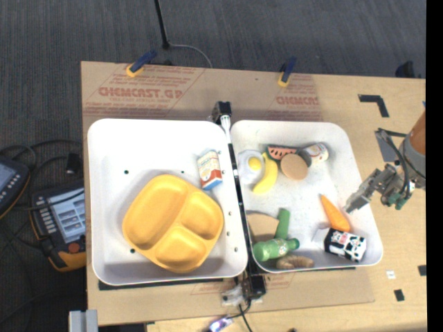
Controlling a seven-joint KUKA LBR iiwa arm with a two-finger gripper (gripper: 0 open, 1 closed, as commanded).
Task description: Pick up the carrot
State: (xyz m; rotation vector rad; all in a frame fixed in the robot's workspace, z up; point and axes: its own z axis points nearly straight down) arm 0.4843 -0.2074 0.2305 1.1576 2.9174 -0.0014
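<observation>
you've got the carrot (335, 213) lying in the right bin (346, 144), near its right wall, just far of the black-and-white carton (345, 245). your gripper (361, 198) hovers at that bin's right rim, just right of the carrot, fingers spread apart with nothing between them.

This is looking like a robot lab, with a clamped tabletop (138, 95), cables (41, 151) and a control box (59, 216) sitting on grey carpet (69, 19).

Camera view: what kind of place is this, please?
Probably a robotics lab bench: two white bins clamped on a protective board, toy food such as a carrot, and a gripper beside them.
</observation>
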